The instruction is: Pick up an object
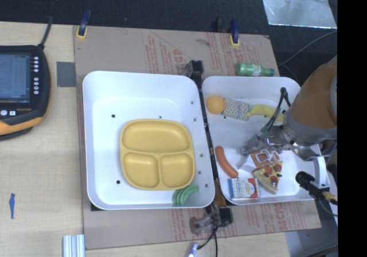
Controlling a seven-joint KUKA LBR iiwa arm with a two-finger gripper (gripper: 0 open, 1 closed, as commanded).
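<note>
The right bin (229, 85) holds an orange ball (215, 104), a patterned packet (235, 109), a yellow banana (262, 111), a red sausage (226, 162), a small carton (243, 187) and a pizza slice (268, 172). My gripper (259, 144) is low in the middle of this bin. It sits just above the pizza slice and right of the sausage. The grey arm with its orange band (314, 104) reaches in from the right and hides part of the bin's right side.
The left bin (103, 86) carries a yellow divided plate (156, 154), with a green toy (185, 194) at its near right corner. A green bottle (254, 69) lies on the cardboard behind the right bin. A teach pendant (20, 89) rests at far left.
</note>
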